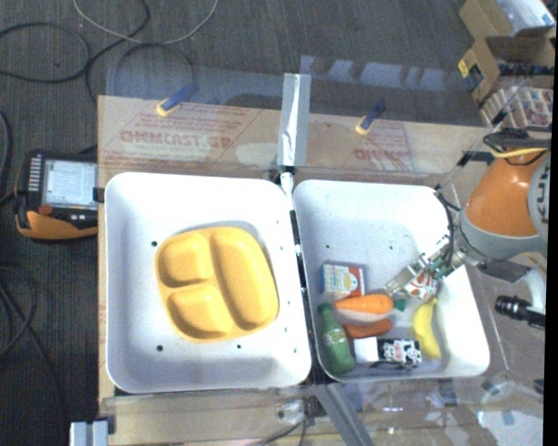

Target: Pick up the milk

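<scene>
The milk (395,351) is a small white carton with black cow patches. It lies on its side at the front of the right bin (380,221), between a green bottle (335,338) and a banana (427,328). My gripper (424,274) hangs low over the right side of that bin, above and to the right of the milk and apart from it. Its tip sits by a small red, green and white thing (414,286) that I cannot make out. The arm's orange band (504,202) is at the right edge.
An orange carrot (364,305), a red item (367,328) beneath it and a yellow juice box (343,279) crowd the right bin around the milk. The left bin (133,212) holds a yellow divided tray (218,281). A handheld pendant (59,196) lies to the left.
</scene>
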